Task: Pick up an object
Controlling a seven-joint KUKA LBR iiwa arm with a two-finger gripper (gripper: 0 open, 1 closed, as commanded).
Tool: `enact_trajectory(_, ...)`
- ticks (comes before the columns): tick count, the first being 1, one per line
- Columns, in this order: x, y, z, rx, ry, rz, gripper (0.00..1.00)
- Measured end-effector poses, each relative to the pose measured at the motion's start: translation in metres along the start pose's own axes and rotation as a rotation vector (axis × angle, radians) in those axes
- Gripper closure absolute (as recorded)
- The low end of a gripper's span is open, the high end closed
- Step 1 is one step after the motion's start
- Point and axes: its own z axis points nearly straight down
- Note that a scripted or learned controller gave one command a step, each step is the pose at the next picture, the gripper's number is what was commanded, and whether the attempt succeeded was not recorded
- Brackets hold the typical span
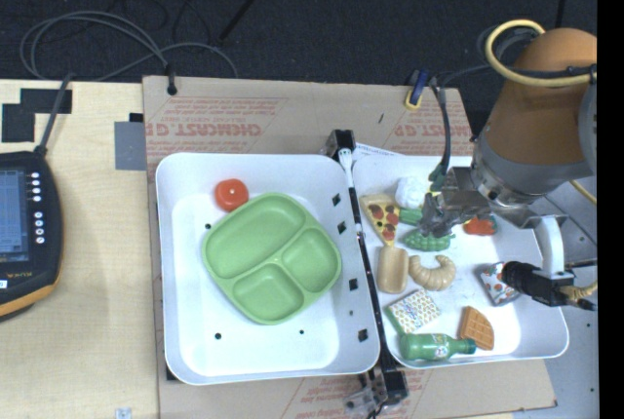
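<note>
Green bottle (435, 346) at right bin's (556, 341) front edge | pincer (436, 212) over green toy (427, 238) | grip: cannot tell

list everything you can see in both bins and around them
white plastic bins: 2, side by side on bench
green divided plate: 1, left bin
red round tomato toy: 1, left bin, by plate
pizza slice toys: 2, right bin
tan croissant toy: 1, right bin centre
green bottle toy: 1, lying at right bin front
orange waffle toy: 1, beside bottle
black handheld pendant: 1, bench left edge
gripper: 1, dark, over green leafy toy, right bin
</note>
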Motion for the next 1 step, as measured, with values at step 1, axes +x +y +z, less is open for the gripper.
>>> enact_trajectory(1, 0.0725, -0.0295, -0.0797, -0.007, 0.0, -0.003, 1.0)
